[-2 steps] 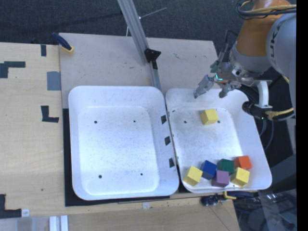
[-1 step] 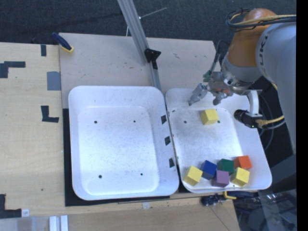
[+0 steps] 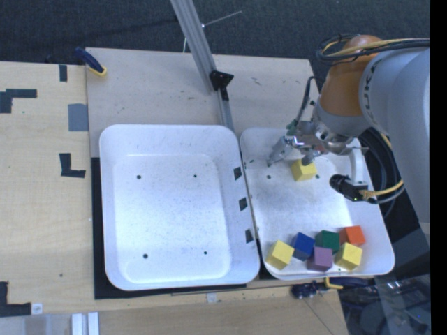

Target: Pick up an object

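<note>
**Gripper over the right bin, with a yellow cube just below it**

The grey arm (image 3: 380, 82), with its orange band, reaches in from the right and ends in the gripper (image 3: 302, 147) above the far half of the right bin (image 3: 279, 201). A yellow cube (image 3: 304, 169) sits directly beneath the gripper, near the bin's far edge and roughly midway between its left and right walls. The cube touches or nearly touches the gripper's lower end; whether it lies between the fingers or rests on the bin floor just under them cannot be told, and the fingers' spread cannot be made out. Along the near edge of the same bin lies a cluster of cubes, close together: a second yellow cube (image 3: 281, 254), a blue cube (image 3: 304, 246), a purple cube (image 3: 322, 257), a green cube (image 3: 327, 240), an orange cube (image 3: 353, 235) and a third yellow cube (image 3: 350, 256) toward the near right corner. The left bin (image 3: 167, 208) stands just beside the right one.
</note>
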`<state>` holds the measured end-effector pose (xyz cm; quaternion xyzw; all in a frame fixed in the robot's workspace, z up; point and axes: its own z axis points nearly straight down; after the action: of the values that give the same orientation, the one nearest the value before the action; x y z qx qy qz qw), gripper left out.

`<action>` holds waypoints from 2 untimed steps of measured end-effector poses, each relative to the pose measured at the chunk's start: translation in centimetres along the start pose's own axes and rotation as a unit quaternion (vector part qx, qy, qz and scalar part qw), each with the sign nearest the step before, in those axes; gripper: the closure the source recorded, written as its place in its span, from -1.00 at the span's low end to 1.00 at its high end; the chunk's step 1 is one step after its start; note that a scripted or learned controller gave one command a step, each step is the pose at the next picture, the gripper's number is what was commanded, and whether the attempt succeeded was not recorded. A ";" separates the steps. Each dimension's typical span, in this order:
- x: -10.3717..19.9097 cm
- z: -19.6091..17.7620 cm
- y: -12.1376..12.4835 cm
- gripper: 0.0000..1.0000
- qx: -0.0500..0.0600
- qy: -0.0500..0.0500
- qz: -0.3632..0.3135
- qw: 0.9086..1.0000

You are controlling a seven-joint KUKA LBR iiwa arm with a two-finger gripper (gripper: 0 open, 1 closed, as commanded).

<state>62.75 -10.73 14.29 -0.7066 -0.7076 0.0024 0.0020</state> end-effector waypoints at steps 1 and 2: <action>0.1 5.4 -0.2 -1.00 0.000 0.000 0.000 1.000; 0.2 4.1 0.0 1.00 -0.002 0.000 -0.001 1.000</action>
<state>62.72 -10.55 10.17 -0.7060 -0.7082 0.0008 0.0010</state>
